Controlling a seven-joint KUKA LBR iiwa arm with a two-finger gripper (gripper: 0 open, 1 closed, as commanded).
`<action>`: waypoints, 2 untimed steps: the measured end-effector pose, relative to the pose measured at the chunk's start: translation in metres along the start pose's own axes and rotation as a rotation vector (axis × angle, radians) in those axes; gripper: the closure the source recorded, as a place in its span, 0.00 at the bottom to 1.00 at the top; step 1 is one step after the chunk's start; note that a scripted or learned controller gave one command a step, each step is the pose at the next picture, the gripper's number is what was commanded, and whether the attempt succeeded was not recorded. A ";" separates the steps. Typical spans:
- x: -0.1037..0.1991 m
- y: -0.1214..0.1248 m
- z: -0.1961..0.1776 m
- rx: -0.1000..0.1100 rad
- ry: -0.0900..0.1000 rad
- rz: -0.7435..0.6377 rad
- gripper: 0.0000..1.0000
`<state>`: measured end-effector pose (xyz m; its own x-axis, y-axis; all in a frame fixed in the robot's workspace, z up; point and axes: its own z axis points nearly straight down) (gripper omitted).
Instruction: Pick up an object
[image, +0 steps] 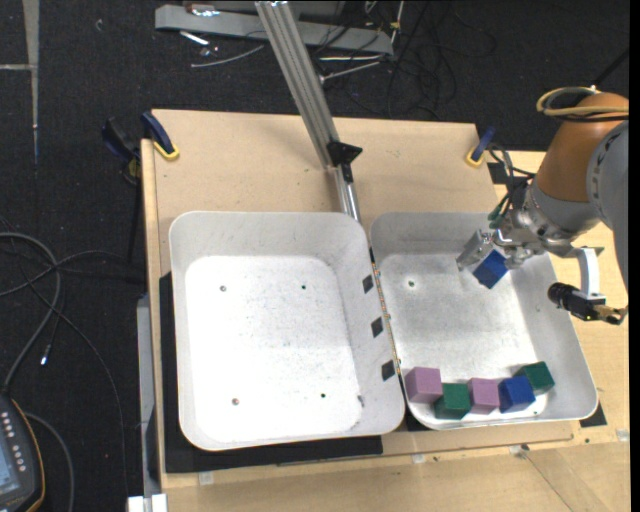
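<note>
The end effector (487, 256) grips a blue cube (490, 269) above the right bin (560, 330). Five more cubes line that bin's near edge.

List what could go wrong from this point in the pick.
1. The blue cube sits tilted at the gripper tips above the right bin; such a skewed hold may slip and drop it.
2. If dropped, it could bounce toward the five cubes along the near wall.
</note>
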<state>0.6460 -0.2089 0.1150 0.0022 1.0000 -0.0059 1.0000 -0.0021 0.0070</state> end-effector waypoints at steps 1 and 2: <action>0.004 0.001 -0.005 -0.015 -0.003 -0.005 0.00; 0.004 0.002 -0.004 -0.017 -0.004 -0.003 0.00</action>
<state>0.6479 -0.2048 0.1188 -0.0012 1.0000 -0.0097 0.9997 0.0014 0.0240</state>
